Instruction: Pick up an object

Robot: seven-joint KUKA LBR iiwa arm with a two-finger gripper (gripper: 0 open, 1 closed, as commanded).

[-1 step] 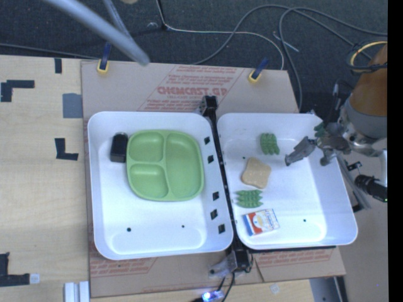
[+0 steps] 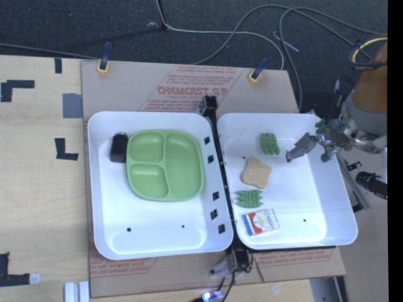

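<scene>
Fingers [image 2: 302, 148] spread apart and grasping nothing, hanging over the right side of the right bin [image 2: 327, 194], tips pointing left. One dark finger slants down toward the bin floor; the other sits closer to the wrist, by the bin's right rim.

Now the pickings, all in that right bin. Nearest the gripper [image 2: 313, 146] is a small green piece [image 2: 269, 143], up near the back, just left of the fingertips but apart from them. Below it lies a tan, bread-like piece [image 2: 256, 172], roughly mid-bin. Just under that, a second green piece [image 2: 249, 198], lying flat. At the front, a small white card [image 2: 261, 221] with red and blue print, close beside that green one. None of these is touching the gripper, and bare white floor lies between it and them.

Across the black divider [image 2: 217, 168], the left bin [image 2: 107, 231] carries a green tray [image 2: 165, 165] with three compartments, and a black block [image 2: 118, 148] sits right against its left edge.

Both bins rest on a brown board [image 2: 189, 87] on the counter [image 2: 38, 187], clipped at the back by two yellow clamps [image 2: 102, 63]. Cables [image 2: 252, 17] trail across the dark floor behind.
</scene>
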